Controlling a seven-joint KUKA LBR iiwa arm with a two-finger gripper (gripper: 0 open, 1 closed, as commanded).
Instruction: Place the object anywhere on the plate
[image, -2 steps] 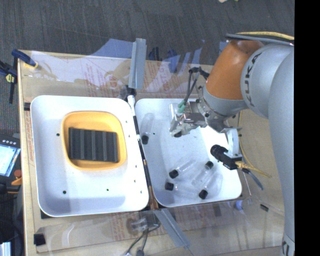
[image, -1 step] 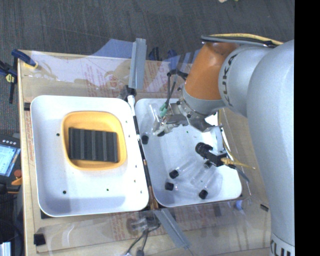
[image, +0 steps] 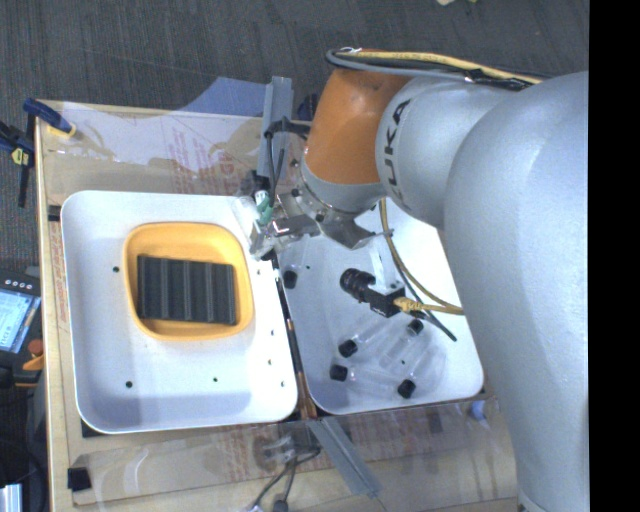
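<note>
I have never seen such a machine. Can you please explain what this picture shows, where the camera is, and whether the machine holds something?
The big grey and orange thing is a robot arm, reaching in from the right. One fixed camera looks down on a bench at a slant. On the bench are two shallow white bins. The left bin holds a yellow plate with a dark ribbed centre. The right bin holds several small clear pieces with black caps. The arm's gripper hangs near the rim between the bins. I cannot tell if it holds anything.
</note>
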